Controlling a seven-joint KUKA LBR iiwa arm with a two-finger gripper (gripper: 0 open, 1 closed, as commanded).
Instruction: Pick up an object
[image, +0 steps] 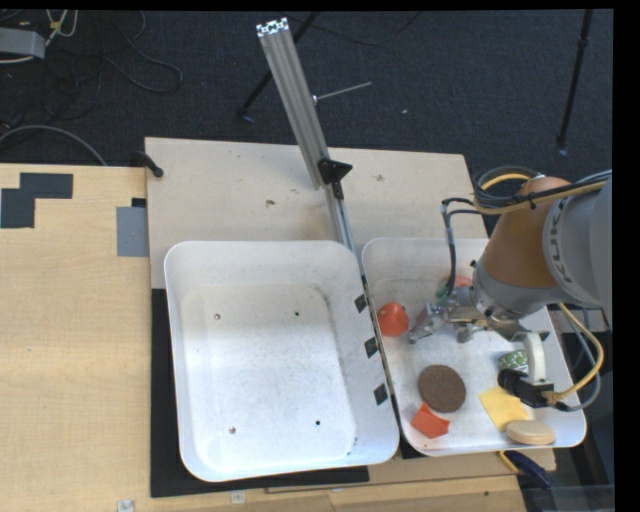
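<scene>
Your gripper (432, 325) low in the right bin (400, 262), finger spread impossible to tell, nearest object a small glossy orange-red ball (393, 319) just beside it, by the bin's left wall.

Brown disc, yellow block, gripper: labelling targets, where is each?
Brown disc (441, 387), camera view, centre of its top.
Yellow block (502, 406), camera view, its upper face.
Gripper (432, 322), camera view, at its fingertips.

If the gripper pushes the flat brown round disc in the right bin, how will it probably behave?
The flat brown round disc lies flat, so it would likely slide, not roll. It looks thin, so probably light and hard to pinch. The red wedge-shaped piece lies close and may be shoved along.
</scene>
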